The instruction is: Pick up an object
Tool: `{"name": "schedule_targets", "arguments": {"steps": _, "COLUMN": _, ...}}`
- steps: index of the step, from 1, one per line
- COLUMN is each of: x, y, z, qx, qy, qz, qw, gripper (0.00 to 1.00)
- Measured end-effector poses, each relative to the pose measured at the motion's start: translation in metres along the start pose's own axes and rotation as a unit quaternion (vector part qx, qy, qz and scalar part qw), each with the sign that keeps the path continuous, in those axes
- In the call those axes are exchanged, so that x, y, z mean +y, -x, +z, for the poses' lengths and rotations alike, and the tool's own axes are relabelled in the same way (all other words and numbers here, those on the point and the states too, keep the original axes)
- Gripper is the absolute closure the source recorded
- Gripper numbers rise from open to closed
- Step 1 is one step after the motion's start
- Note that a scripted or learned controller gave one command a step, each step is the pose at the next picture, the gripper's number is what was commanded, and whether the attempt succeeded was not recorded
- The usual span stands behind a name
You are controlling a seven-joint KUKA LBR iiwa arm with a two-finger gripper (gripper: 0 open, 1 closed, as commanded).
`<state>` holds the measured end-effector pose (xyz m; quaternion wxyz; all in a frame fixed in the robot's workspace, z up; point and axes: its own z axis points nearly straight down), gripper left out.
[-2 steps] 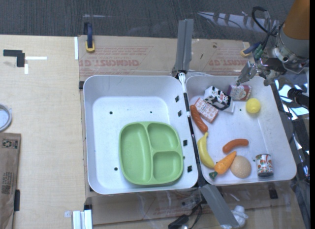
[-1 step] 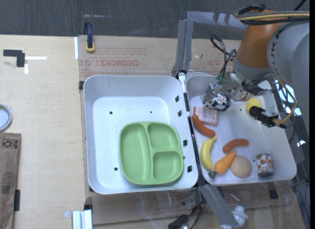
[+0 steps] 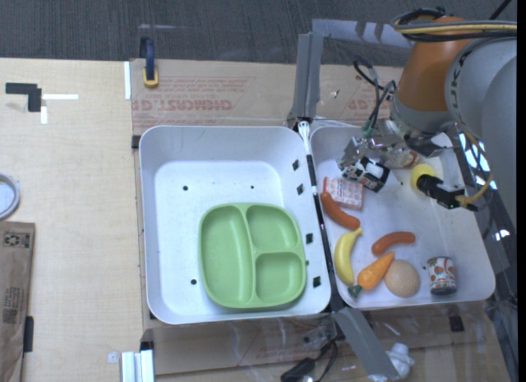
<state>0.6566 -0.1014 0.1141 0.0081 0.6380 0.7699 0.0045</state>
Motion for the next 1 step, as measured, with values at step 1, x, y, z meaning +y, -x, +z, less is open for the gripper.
{"name": "schedule_targets", "arguments": {"steps": 1, "x": -0.0084, "y": 0.0184, "z": 0.0191, "qx": 0.002, "qy": -0.005, "qz": 0.067, "qw": 0.9978, "gripper": 0.00}}
